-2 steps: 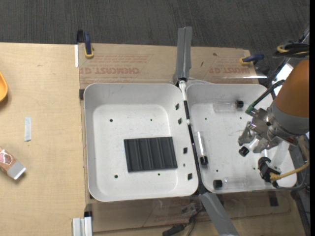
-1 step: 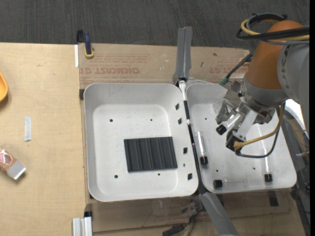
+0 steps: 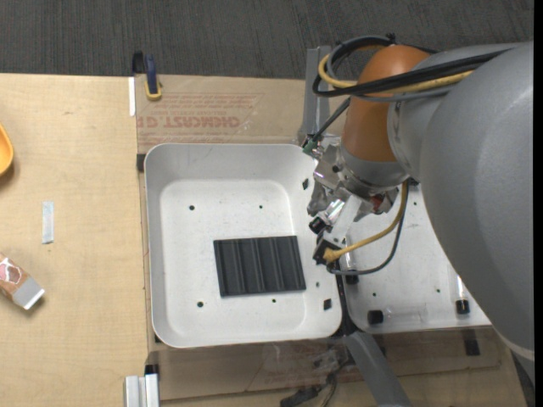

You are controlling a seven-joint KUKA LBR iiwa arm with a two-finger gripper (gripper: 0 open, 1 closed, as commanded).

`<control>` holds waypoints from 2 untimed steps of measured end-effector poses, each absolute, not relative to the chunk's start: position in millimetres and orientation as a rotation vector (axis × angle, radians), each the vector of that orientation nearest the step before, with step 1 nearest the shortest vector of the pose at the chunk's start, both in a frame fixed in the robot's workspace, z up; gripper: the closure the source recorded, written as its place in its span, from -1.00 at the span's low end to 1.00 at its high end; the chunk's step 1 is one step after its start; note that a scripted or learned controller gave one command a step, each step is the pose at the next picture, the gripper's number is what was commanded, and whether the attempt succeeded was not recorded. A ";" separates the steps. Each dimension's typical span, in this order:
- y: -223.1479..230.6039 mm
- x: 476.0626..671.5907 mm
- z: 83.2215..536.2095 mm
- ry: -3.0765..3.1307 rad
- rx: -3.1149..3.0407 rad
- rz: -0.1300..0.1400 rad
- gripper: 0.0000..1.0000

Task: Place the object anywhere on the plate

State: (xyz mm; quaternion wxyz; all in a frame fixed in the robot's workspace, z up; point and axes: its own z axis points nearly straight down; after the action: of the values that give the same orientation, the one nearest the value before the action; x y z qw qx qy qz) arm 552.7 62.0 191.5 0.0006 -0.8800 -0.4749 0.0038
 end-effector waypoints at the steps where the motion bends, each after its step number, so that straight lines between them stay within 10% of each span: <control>1: 84.2 476.9 234.1 -1.668 -2.661 0.010 1.00; 2: 125.2 487.1 314.8 -1.718 -2.631 0.007 1.00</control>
State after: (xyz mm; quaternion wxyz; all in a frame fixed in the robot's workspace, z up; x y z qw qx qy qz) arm 487.1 125.2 314.8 -0.0005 -0.8373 -0.5467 0.0022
